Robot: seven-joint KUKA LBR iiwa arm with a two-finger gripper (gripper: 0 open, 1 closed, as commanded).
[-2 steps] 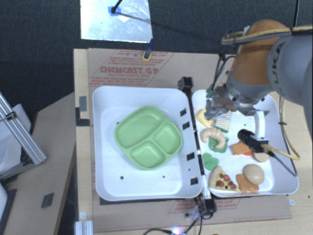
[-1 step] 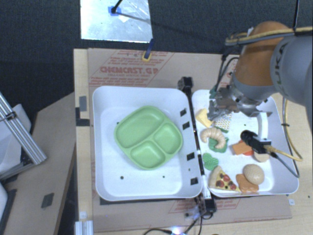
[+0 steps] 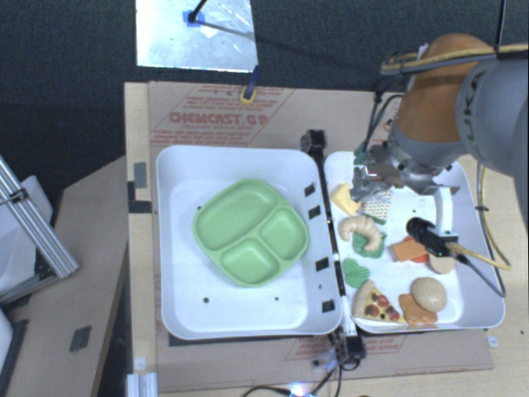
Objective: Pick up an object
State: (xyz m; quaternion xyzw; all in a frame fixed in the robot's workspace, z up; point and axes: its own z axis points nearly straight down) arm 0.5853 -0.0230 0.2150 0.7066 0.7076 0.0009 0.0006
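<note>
Two failure modes were likely from this position. First, the toys in the right bin lay close together, so a descent could clip a neighbour or pinch two pieces at once. Second, the rounded pieces could slip out on the lift.

The left bin (image 3: 178,292) held one green plate (image 3: 250,231) with three compartments, all bare. The right bin (image 3: 478,300) held toy food: a cheese wedge (image 3: 342,198) near its left wall, a croissant (image 3: 364,228) just nearer the camera, then a leaf (image 3: 357,271) and a pizza slice (image 3: 376,303) toward the near-left corner, with a bun (image 3: 428,292) further right.

The gripper (image 3: 369,187) stood low over the bin's far-left part, just right of the cheese wedge and beyond the croissant. These two were judged the likeliest targets. Its grip state could not be told from this view.
</note>
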